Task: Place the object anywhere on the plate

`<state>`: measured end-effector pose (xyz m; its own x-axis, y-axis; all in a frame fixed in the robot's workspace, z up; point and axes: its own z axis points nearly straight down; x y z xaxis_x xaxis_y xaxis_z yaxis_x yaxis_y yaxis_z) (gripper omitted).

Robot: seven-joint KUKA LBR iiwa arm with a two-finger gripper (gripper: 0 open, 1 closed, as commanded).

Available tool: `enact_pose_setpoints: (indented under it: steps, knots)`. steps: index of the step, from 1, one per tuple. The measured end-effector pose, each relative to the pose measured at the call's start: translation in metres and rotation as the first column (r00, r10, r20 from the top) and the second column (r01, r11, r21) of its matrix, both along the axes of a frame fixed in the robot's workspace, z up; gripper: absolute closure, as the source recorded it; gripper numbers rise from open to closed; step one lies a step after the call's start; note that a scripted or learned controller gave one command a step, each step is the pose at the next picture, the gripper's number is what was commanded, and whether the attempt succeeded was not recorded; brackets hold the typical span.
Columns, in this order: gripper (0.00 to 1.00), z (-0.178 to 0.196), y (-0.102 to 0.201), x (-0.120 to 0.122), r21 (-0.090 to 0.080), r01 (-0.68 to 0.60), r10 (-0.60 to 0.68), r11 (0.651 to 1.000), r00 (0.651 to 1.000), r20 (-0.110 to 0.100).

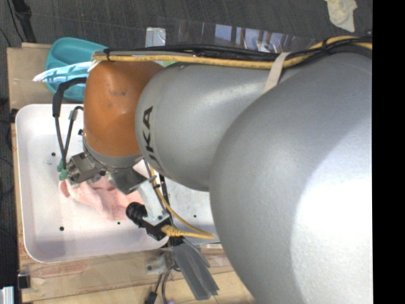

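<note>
- Grey arm dominating the camera view, reaching in from the right, orange band above the wrist, low over the left white bin.
- Gripper down at the bin floor, left of centre, mostly masked by the wrist and its mount.
- Finger state: cannot tell; tips hidden under the wrist hardware, nothing visibly clamped.
- Pink, soft-looking object flat on the bin floor directly beneath and just right of the gripper, partly covered by it; contact with the gripper unclear.
- Teal item beyond the bin's far edge, upper left, partly behind the orange band; could be the plate, cannot confirm.
- Black cables looping from the wrist down to the gripper; yellow cable running along the arm's top edge.
- Black connector hanging below the wrist over the bin.
- Crumpled pale cloth on the dark floor, top right, well apart from the bins.
</note>
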<state>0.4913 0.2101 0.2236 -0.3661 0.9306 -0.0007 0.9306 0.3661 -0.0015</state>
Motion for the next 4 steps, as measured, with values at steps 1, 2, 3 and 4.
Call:
enact_pose_setpoints:
  steps: [1, 2, 3, 4]
  knots:
    - [1.0, 0.036, -0.053, -0.015, 0.001, 0.19, -0.19, 0.982, 0.982, 0.003]
    - [1.0, -0.13, -0.058, -0.013, 0.005, 0.325, -0.325, 0.946, 0.946, 0.003]
    - [1.0, -0.032, -0.12, -0.014, 0.001, 0.083, -0.083, 0.997, 0.997, 0.002]
    - [1.0, -0.032, -0.157, 0.031, 0.001, 0.093, -0.093, 0.996, 0.996, 0.0]
